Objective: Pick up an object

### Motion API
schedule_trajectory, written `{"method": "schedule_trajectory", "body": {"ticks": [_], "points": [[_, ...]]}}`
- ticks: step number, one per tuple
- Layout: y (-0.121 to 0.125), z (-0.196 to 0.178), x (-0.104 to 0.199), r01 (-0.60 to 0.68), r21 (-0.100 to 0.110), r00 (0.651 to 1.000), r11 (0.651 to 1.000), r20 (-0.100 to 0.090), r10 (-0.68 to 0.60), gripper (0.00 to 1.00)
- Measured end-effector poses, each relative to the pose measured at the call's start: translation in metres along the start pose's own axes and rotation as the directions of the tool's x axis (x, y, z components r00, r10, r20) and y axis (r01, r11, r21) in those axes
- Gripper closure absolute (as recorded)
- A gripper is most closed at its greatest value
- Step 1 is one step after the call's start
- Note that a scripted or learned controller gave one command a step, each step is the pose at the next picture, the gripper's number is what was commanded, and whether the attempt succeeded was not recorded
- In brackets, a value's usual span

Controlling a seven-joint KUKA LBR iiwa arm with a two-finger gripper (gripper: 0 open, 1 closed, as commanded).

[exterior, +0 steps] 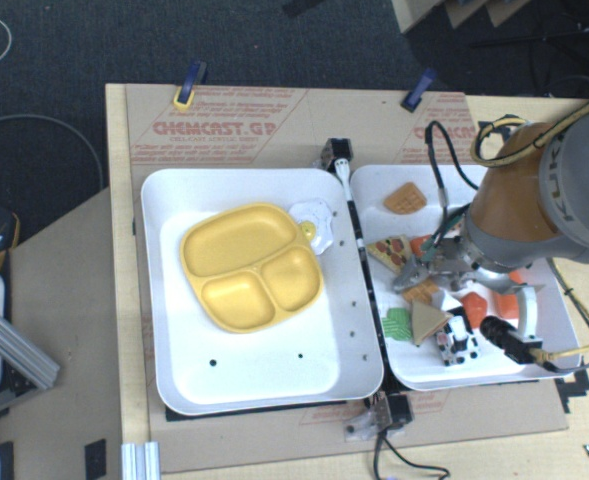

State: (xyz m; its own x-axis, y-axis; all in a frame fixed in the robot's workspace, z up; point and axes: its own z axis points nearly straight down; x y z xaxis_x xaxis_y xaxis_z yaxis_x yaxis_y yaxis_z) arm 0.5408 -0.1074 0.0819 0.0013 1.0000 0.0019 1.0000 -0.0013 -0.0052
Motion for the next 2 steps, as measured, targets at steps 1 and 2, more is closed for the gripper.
{"method": "schedule_trajectory", "body": {"ticks": [1,2], "points": [[0.001,-0.013,-0.001,-0.001,-0.007,1.000,1.000,0.002,0.001,1.00],[0.012,-0.069,0.003,0.003,-0.012,1.000,1.000,0.004,-0.003,1.00]]}}
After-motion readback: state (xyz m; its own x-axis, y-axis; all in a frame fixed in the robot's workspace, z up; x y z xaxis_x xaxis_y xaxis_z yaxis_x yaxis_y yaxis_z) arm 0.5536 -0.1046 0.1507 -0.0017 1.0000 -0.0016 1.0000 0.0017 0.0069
